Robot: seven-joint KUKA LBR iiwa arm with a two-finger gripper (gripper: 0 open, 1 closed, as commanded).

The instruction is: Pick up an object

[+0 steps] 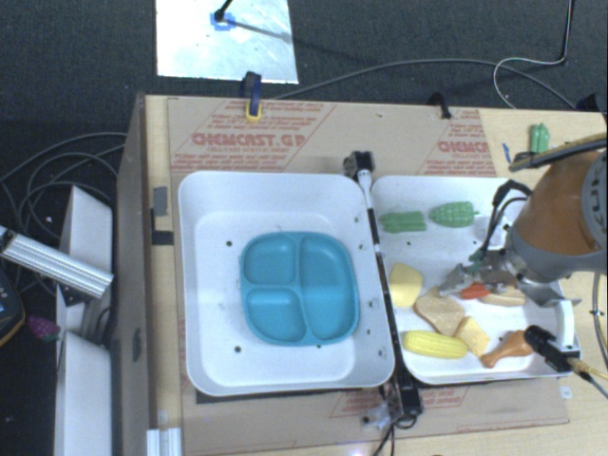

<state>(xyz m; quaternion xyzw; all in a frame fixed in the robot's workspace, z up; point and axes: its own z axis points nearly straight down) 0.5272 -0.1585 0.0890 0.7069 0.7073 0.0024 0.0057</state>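
A: Seen from the fixed camera above the bench, where is the gripper (467, 279) placed?

B: It is seen low in the right bin (418, 240), among the toy food, just beside the slice of bread (439, 313) and close to a red-orange piece (475, 293). Whether anything is pinched cannot be told, because the tip is blurred and partly masked by the wrist.

A: What could be picked?

B: A yellow wedge (406, 284), a corn cob (435, 345), a cheese block (472, 334) and a drumstick (506, 348) are crowded together at the front; two green vegetables (403, 222) (452, 215) are laid well apart at the back. The blue divided plate (298, 287) is left alone in the left bin (204, 255).

A: What might be spoiled?

B: Since the pieces are touching, two could be caught at once, or a neighbour could be shoved aside. A flat piece could be slid along the floor rather than lifted. The bin wall could also be struck by the arm (560, 226) if the reach is misjudged.
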